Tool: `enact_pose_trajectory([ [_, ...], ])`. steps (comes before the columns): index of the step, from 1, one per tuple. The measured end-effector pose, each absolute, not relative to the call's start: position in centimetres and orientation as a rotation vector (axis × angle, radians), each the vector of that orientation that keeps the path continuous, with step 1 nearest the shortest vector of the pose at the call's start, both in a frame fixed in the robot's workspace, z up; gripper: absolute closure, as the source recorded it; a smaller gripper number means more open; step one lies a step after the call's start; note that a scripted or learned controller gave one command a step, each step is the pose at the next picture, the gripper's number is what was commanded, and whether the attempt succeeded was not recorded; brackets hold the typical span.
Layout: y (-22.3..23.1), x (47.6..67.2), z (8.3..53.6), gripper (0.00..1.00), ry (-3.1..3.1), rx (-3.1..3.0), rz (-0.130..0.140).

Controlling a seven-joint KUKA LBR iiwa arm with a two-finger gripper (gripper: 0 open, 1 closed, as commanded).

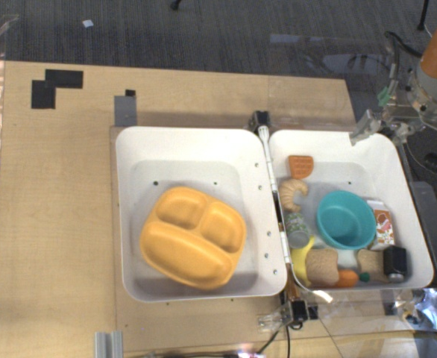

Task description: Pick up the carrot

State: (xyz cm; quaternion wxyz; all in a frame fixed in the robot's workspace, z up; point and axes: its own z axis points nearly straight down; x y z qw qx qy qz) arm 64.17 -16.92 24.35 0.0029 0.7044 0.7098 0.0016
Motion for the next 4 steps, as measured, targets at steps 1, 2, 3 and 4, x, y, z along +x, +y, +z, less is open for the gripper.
enact_pose_trajectory([
  [1, -11.5, 63.4, 10.4, 0.0, 2.065, 2.347, 0.019],
  [2, 0.5, 60.0, 18.9, 0.0, 1.861, 2.53, 0.02],
  [3, 10.6, 57.1, 19.4, 0.0, 2.001, 2.427, 0.007],
  [4, 15.9, 53.0, 10.1, 0.0, 1.912, 2.49, 0.03],
])
